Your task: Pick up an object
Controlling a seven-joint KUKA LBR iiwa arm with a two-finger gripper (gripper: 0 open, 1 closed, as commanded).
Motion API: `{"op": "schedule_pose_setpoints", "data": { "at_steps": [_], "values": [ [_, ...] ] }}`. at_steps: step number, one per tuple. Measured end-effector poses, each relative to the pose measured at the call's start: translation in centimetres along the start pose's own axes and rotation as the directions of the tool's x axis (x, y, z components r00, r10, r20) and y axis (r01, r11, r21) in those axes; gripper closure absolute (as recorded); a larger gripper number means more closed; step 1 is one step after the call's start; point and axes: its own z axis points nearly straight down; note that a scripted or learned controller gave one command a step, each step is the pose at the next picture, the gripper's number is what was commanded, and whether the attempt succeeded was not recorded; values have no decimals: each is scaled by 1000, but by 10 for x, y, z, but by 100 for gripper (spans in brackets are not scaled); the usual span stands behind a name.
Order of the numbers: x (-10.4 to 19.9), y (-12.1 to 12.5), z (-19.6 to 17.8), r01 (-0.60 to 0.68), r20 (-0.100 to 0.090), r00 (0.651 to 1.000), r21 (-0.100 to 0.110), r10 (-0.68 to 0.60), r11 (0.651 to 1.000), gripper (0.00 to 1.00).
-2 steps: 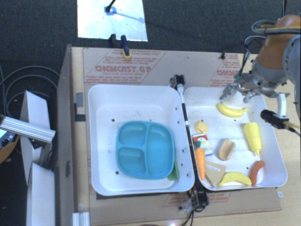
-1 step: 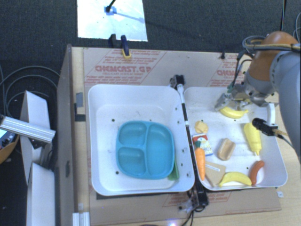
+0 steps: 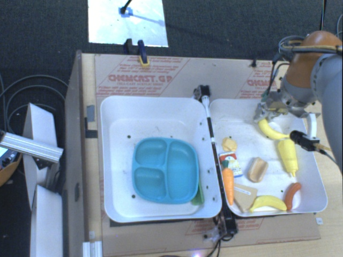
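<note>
Lying nearest, one banana [image 3: 268, 202] is sitting untouched while the gripper [image 3: 268, 111] is hovering over another banana [image 3: 271, 130] in the right bin [image 3: 321, 197], risking a rim-side miss.

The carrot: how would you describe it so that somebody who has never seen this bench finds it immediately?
Look at the right bin of the two white bins. Along its left wall, near the front corner, lies the carrot, pointing toward the front edge. It is the only orange, tapering thing there; the banana beside it is yellow and curved, and the sausage is reddish and blunt.
</note>
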Motion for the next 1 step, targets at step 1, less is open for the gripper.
{"op": "schedule_pose_setpoints", "data": {
  "at_steps": [1],
  "values": [
    [64,2,-76,3,-5,1000,-4,-3,1000,100]
  ]
}}
